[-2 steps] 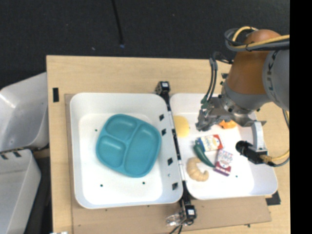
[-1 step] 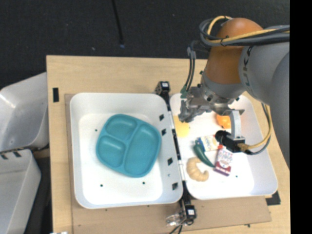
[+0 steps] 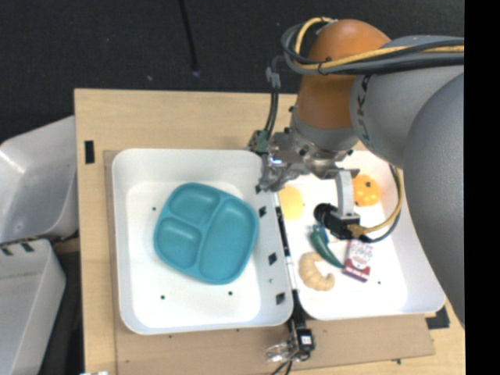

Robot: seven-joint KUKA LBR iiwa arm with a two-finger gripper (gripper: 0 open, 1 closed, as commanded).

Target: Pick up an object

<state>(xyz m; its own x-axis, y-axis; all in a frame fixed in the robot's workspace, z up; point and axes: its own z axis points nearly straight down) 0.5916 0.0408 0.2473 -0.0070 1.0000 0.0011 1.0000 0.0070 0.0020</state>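
Where two shallow white bins sit side by side on a pale wooden bench (image 3: 94, 116), a grey robot arm with an orange band above its wrist reaches in from the right and hangs over the far end of the right bin (image 3: 406, 287). Its gripper (image 3: 275, 174) points down at the divider between the bins, near their far edge, and from this angle it cannot be told whether it is wide or narrow. Just beside the gripper, on the floor of the right bin, lies a flat yellow piece (image 3: 291, 203). An orange item (image 3: 365, 190) rests further right, close to the arm. Toward the near side of that bin are a slim green item (image 3: 324, 250), a small red-and-white packet (image 3: 359, 261) just beside it, and a pale croissant-shaped piece (image 3: 316, 273) close to the divider. The left bin (image 3: 117, 233) holds a teal divided plate (image 3: 207, 233), lying flat near its middle, well apart from the gripper.
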